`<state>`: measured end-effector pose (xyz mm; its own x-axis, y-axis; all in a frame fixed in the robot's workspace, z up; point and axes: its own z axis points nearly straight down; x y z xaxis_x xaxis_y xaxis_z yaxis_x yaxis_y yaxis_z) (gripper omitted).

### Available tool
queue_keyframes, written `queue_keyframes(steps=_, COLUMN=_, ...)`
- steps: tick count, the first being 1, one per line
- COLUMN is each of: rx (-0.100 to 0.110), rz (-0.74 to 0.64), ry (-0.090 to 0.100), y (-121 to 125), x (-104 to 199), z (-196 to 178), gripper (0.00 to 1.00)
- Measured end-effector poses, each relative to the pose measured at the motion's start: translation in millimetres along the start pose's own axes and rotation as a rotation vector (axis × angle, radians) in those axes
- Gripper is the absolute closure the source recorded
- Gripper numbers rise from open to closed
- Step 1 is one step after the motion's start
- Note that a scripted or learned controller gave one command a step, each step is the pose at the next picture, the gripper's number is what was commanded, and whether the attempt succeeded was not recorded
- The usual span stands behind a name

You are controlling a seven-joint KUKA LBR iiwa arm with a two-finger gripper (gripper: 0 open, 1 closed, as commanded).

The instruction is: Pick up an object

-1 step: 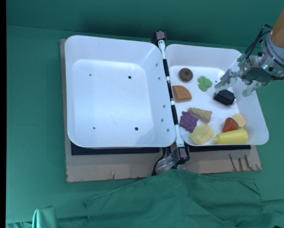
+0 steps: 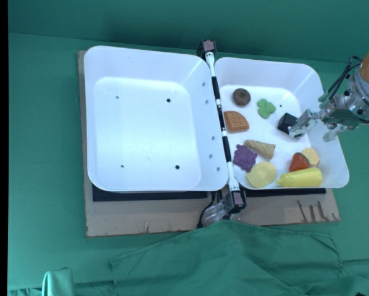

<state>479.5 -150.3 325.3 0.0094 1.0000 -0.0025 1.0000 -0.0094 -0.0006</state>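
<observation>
The right bin [image 2: 308, 76] holds several toy foods. A brown round piece [image 2: 241, 96], a green clover-shaped piece [image 2: 266, 108] and a black block [image 2: 287, 123] lie in its far half. An orange waffle [image 2: 236, 121], a tan cone [image 2: 260, 147], a purple piece [image 2: 244, 157], a pale yellow fruit [image 2: 261, 174], a red piece [image 2: 298, 162], a small yellow piece [image 2: 311, 156] and a yellow bottle [image 2: 302, 177] lie nearer. My gripper [image 2: 316, 129] hangs over the bin's right side, open. One fingertip is just right of the black block. Nothing sits between the fingers.
The left bin [image 2: 104, 66] stands beside the right one, joined by a black-and-white hinge bar [image 2: 218, 113]. Both rest on a cardboard sheet [image 2: 141, 227] over green cloth. Folded green fabric [image 2: 234, 258] lies at the front.
</observation>
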Motion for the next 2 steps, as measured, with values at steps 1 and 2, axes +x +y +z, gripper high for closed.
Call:
queue_keyframes(steps=1, rx=0.006, rz=-0.006, ry=0.004, y=-13.8, x=21.8, z=82.3, gripper=0.00)
queue_keyframes(steps=2, rx=-0.017, rz=-0.009, ry=-0.003, y=65.7, x=14.7, z=144.5, gripper=0.00)
